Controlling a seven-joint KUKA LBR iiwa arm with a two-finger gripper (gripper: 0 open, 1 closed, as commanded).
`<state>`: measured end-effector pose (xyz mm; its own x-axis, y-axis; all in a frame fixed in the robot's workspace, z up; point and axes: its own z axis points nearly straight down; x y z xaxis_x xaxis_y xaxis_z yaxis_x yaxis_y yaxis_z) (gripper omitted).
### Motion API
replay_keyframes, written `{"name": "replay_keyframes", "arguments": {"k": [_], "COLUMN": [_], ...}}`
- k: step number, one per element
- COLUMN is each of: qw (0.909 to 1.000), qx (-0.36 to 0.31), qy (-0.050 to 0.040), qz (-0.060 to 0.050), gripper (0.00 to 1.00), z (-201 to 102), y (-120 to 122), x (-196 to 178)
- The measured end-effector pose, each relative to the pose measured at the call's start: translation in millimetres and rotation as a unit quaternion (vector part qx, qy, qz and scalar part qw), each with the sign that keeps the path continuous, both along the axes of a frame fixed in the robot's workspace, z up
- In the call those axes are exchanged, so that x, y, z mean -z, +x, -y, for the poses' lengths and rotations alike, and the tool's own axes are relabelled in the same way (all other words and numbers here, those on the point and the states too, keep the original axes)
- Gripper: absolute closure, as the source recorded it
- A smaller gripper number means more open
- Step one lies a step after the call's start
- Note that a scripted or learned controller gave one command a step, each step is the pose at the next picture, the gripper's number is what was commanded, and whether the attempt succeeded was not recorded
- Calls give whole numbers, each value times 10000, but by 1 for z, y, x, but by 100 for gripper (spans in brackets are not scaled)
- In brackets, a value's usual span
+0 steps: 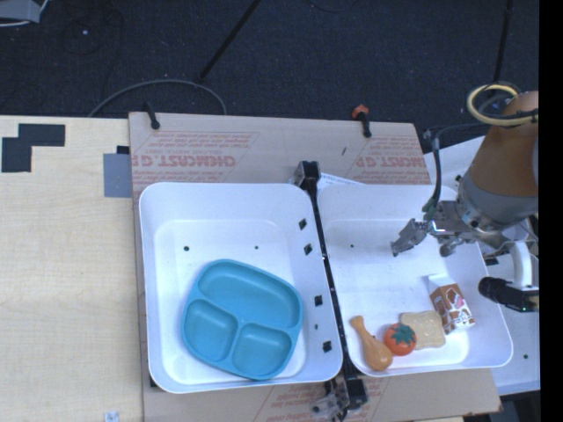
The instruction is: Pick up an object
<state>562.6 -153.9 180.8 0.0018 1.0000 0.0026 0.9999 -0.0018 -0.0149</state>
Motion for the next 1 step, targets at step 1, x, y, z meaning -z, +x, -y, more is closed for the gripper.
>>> {"name": "replay_keyframes", "arguments": {"k": [1], "qw": [10000], "qx": [-10], "qy": [-13], "qz": [67], "gripper": [0], "z": [0], "y": [3], "x": [-7]}}
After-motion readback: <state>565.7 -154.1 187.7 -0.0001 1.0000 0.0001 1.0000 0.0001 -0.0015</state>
